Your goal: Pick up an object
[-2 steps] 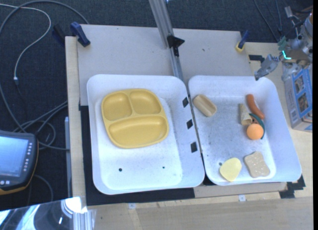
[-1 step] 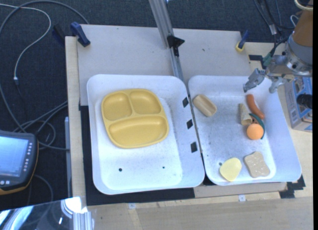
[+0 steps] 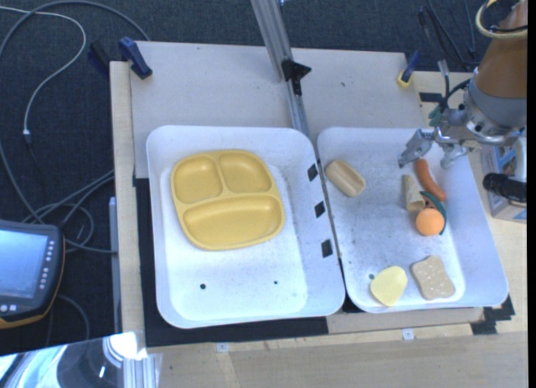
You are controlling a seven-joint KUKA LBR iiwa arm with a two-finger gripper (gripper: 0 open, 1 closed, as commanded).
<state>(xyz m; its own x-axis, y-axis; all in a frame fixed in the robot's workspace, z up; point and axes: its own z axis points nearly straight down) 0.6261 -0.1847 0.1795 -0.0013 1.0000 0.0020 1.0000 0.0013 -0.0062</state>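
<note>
My gripper [image 3: 432, 152] hangs over the far right part of the right bin [image 3: 368, 235], its fingers spread open. Just below it lies a red-orange carrot [image 3: 432, 183], its upper end near the gap between the fingertips, with nothing held. Beside the carrot lies a short beige cylinder [image 3: 411, 194], and an orange ball [image 3: 430, 222] rests at the carrot's lower end. A tan bread roll [image 3: 344, 177] sits at the bin's far left. A pale yellow piece [image 3: 389, 286] and a beige cracker [image 3: 433, 277] lie near the front edge.
The left bin [image 3: 243, 294] holds a yellow divided plate [image 3: 227, 198]. A metal pole [image 3: 276, 34] slants down to the gap between the bins. Blue clamps [image 3: 134, 57] sit at the bench's far corners. Cables lie on the floor at left.
</note>
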